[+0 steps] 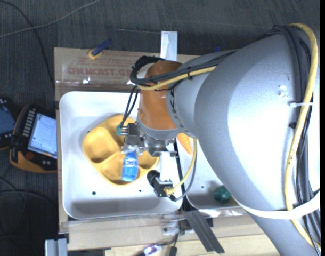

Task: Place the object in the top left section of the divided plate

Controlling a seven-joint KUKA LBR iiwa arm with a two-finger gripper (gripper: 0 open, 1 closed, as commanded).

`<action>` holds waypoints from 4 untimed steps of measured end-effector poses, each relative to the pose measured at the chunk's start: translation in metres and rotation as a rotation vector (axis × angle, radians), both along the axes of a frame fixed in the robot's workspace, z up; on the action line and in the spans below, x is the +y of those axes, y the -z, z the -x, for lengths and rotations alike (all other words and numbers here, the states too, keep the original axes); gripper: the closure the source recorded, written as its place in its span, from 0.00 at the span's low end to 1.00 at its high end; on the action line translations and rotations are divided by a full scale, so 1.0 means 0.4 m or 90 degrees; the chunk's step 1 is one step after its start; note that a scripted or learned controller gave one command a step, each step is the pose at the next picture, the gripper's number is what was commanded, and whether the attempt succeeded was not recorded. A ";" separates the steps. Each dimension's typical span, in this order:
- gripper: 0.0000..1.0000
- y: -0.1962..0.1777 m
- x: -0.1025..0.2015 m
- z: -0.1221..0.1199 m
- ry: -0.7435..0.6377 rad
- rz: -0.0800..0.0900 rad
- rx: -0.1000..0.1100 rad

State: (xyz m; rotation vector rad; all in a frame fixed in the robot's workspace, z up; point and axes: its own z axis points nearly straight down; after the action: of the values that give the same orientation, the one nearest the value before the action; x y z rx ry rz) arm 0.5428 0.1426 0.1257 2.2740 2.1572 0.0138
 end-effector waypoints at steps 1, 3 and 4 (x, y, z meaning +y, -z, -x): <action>1.00 -0.142 -0.163 -0.127 -0.089 0.003 0.009; 1.00 0.059 0.191 -0.100 -0.087 -0.004 -0.005; 1.00 -0.218 0.147 -0.230 -0.150 0.004 0.008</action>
State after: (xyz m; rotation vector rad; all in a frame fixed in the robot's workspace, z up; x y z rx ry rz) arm 0.6348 0.2016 0.2128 2.0081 2.4132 -0.0065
